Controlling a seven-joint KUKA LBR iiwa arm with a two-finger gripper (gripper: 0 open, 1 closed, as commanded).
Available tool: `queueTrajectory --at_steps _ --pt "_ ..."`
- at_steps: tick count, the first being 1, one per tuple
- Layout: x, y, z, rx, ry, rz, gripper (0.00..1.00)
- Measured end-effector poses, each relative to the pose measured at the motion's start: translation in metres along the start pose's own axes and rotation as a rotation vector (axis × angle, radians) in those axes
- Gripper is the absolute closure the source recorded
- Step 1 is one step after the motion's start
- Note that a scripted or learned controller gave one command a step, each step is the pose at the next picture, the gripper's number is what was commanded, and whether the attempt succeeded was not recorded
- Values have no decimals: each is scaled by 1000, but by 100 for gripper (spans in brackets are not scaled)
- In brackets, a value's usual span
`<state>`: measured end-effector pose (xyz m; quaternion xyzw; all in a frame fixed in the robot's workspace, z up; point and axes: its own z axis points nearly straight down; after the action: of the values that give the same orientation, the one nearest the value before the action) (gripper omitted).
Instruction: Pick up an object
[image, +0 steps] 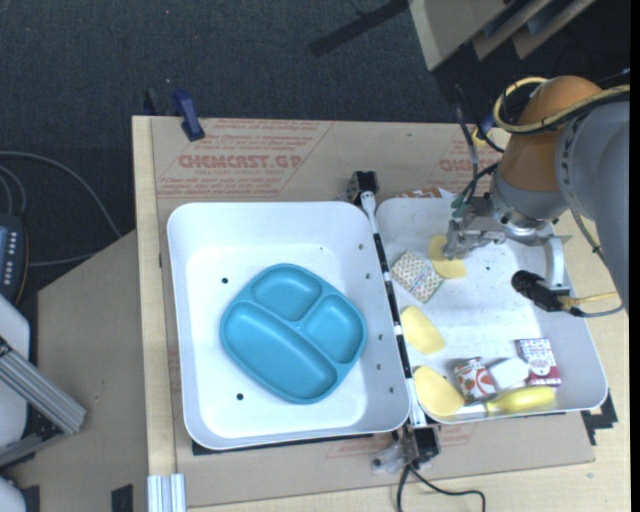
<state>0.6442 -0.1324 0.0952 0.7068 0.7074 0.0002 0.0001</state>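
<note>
My gripper (461, 240) reaches down into the back left part of the right bin (590, 370). Its tip is right at a small pale yellow piece (448, 266), which shows on both sides of it. A checkered square packet (415, 276) lies just left of that piece. Further forward lie a yellow lump (422, 331), another yellow lump (437, 391), a red and white packet (478, 377), a long yellow thing (526, 399) and a second red and white packet (538, 360).
The left bin (190, 300) holds a blue divided plate (291, 332). A black-clipped divider (382, 270) separates the two bins. The grey arm with its orange band (545, 120) comes in from the upper right.
</note>
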Motion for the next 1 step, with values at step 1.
queueTrajectory --at_steps 1 --pt "0 0 0 0 0 0 0"
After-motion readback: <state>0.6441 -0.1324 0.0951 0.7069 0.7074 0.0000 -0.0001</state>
